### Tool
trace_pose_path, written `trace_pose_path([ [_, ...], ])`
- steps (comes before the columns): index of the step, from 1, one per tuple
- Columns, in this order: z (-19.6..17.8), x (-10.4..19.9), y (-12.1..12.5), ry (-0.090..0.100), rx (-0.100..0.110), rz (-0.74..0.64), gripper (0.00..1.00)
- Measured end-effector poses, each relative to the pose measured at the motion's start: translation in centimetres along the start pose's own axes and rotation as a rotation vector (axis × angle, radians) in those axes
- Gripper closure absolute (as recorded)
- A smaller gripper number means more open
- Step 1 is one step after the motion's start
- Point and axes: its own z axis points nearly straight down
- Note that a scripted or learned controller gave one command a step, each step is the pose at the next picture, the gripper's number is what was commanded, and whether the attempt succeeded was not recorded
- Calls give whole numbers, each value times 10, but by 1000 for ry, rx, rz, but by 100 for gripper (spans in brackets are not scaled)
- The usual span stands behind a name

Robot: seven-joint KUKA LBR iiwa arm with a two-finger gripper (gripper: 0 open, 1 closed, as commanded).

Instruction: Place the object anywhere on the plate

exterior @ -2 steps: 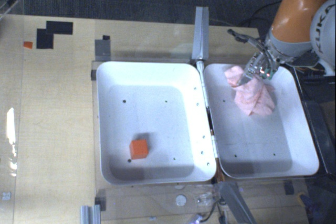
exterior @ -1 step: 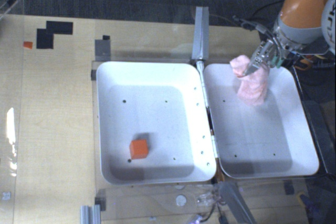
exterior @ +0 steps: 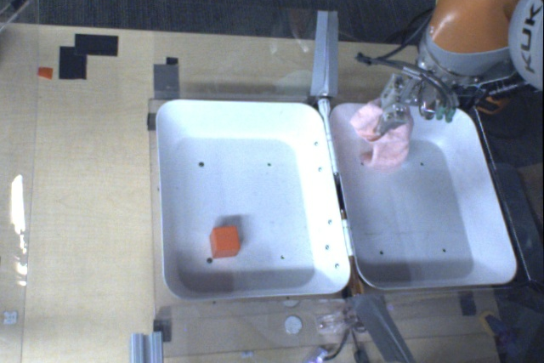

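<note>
Pale wooden bench [exterior: 85, 200] carries two shallow white plastic bins side by side. The left bin [exterior: 255, 132] holds one small orange block [exterior: 225, 241] near its front left corner. The right bin [exterior: 442, 225] has the arm working over its far left corner.

The grey arm with the orange dome-shaped band [exterior: 476, 0] reaches in from the right. Its end effector [exterior: 396, 116] hangs above the far left part of the right bin, tips pointing down and toward the divider between the bins.

A soft, crumpled pale pink object [exterior: 384, 140], cloth-like or foam-like by its look, sits directly at the end effector. Its upper lobe lies against the tips and its larger lobe hangs just below and toward the near side. The pink material appears to be pinched between the tips, though the wrist hardware crowds that spot, so I read this grip as likely, not certain.

Key relation: the object is at the end effector itself, its long axis running roughly far-to-near. I can pick out no plate distinct from the bins. If the left bin is the target, the carry would run leftward across the divider; the orange block lies well apart, to the near left.
</note>
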Motion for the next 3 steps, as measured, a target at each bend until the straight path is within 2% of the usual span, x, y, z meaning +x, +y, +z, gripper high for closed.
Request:
trace_pose_path([
  [1, -7, 25, 39, 1, -1, -141, 100],
  [2, 8, 51, 80, 6, -1, -146, 100],
  [3, 4, 74, 130, 5, -1, -145, 100],
])
